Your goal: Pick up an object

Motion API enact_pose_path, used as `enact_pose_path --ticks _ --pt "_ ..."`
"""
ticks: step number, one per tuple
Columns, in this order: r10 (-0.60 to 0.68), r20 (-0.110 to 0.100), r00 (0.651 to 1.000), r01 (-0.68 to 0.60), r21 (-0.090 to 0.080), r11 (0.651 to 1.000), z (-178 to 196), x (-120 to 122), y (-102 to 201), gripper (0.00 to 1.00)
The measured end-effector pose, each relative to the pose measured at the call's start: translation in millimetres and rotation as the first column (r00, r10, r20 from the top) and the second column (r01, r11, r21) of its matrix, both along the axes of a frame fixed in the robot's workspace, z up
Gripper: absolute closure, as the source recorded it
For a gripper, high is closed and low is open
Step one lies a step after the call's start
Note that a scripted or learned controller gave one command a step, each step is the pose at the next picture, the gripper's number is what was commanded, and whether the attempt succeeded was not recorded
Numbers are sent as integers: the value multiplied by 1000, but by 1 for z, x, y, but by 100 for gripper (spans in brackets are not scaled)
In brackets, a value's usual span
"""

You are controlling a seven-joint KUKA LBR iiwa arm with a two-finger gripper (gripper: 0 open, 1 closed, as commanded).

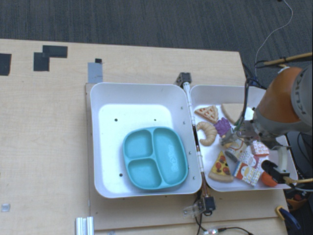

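Gripper [234, 140] is down in the right bin [222, 90], just beside the purple grapes [223, 127]; fingers look closed-ish, honestly can't tell.

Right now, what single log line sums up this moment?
arm: over right bin | gripper: low among toy food by purple grapes, croissant | grasp: unconfirmed | left bin: blue divided plate

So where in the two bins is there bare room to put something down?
In the left white bin, bare floor lies behind and left of the blue three-compartment plate. The right white bin is crowded: croissant, pizza slices, purple grapes, small carton, and the gripper.
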State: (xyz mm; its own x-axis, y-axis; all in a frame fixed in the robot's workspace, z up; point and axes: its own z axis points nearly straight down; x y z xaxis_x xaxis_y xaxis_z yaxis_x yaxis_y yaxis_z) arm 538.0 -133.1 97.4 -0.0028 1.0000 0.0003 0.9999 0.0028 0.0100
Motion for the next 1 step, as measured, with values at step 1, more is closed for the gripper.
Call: enact_pose_path --ticks 1 --pt "3 -6 1000 -3 1 1000 88 -6 69 100"
